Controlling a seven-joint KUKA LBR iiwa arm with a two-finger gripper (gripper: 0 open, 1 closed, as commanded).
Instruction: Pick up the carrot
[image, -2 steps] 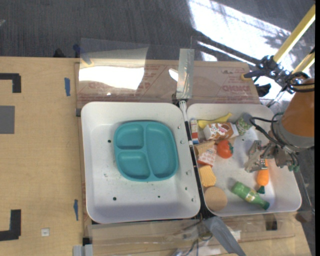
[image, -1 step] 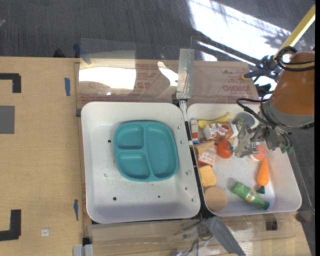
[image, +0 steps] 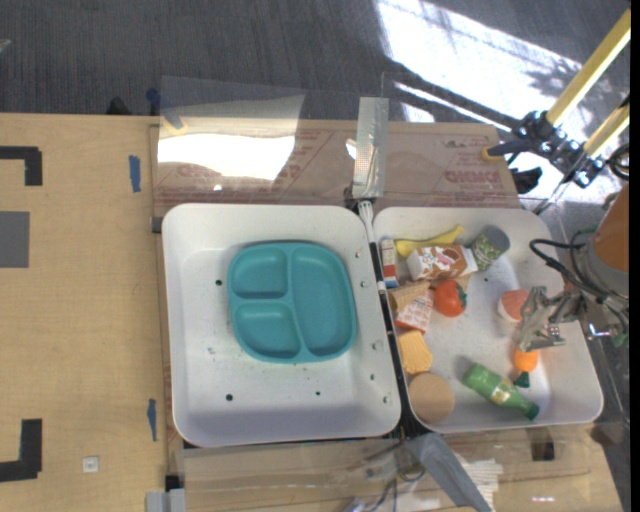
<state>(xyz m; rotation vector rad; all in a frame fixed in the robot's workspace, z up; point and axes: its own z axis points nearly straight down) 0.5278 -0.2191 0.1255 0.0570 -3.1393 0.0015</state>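
Although the task is to lift it, the carrot (image: 526, 361) lies on the floor of the right bin (image: 580, 410), near that bin's right side, its orange body just below the end effector (image: 537, 322). The end effector, reaching in from the right, hangs directly over the carrot with its metal fingers (image: 531, 308) pointing down toward it; whether they are apart or together cannot be told at this angle, and the carrot does not appear between them. By this evidence the grasp is not yet made and the lift remains to be done. Just left of the carrot lies a green bottle (image: 499, 389); a tomato (image: 450, 299), a banana (image: 431, 241), a cracker (image: 415, 352) and a round loaf (image: 432, 396) lie farther left, well apart from it. The left bin (image: 190, 400) holds a teal tray (image: 292, 301) with three compartments. Both bins rest on a cardboard-covered desk (image: 70, 330) marked with black and blue tape. Beyond the desk, grey carpet (image: 250, 45) catches a patch of sunlight.
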